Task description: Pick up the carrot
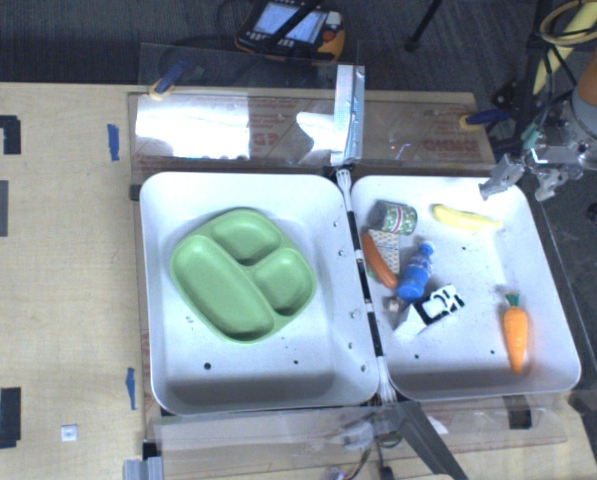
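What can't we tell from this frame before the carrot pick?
- Gripper: small and blurred at the right bin's far corner; finger state unreadable.
- Arm: cut off by the right edge.
- Sausage: partly under the can and blue bottle.
- Carrot's underside: hidden in the top-down camera view.

The arm [590, 98] is cut off by the right edge behind the gripper [526, 176], whose fingers are too small and blurred to judge, and a hot dog [380, 261] lies partly hidden far below-left of it
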### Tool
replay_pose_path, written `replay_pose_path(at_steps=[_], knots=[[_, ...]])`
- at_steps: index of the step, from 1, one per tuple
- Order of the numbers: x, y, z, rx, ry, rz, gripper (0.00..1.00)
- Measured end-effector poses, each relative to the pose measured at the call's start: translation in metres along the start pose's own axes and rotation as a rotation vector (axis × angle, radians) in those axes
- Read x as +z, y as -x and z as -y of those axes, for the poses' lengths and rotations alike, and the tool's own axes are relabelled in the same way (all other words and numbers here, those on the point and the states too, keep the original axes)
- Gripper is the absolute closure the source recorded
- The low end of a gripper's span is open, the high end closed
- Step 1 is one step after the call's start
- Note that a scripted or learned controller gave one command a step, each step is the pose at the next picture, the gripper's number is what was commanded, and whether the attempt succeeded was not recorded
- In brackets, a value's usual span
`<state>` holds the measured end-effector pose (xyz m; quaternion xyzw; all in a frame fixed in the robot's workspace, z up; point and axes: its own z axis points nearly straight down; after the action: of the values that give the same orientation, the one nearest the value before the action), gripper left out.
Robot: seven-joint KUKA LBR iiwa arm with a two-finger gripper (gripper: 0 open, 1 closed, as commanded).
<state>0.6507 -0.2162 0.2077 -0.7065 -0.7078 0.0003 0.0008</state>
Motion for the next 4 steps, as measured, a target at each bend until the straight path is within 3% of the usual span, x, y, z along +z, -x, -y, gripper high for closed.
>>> replay_pose_path(at_steps=[1, 2, 3, 4], knots=[[0.066, 0.003, 0.044, 0.005, 0.023, 0.005, 0.00], [0.081, -0.007, 0.106, -0.009, 0.002, -0.001, 0.00], [0.117, -0.007, 0.158, -0.048, 0.003, -0.017, 0.00], [0.108, -0.002, 0.159, -0.043, 0.006, -0.006, 1.00]])
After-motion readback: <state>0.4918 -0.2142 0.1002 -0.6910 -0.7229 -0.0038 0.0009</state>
